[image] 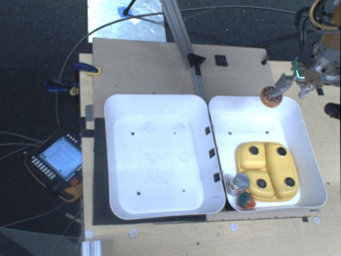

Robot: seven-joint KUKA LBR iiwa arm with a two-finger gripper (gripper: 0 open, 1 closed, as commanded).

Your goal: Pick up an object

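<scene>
My gripper [275, 93] hangs over the back rim of the right bin [306, 143], reaching in from the upper right. A small round orange-brown object [270, 98] sits at its fingertips, and the fingers look closed on it from above. In the same bin lies a large yellow block [267, 170] with several black holes, towards the front. Left of the block are a small grey round piece [240, 181] and a red and green piece [245, 200].
The left bin [157, 153] stands beside the right one, sharing a middle rim with black clips. A grey pole [178, 25] slants across the back of the bench. A hand-held control pendant [56, 161] and cables lie off the bench's left side.
</scene>
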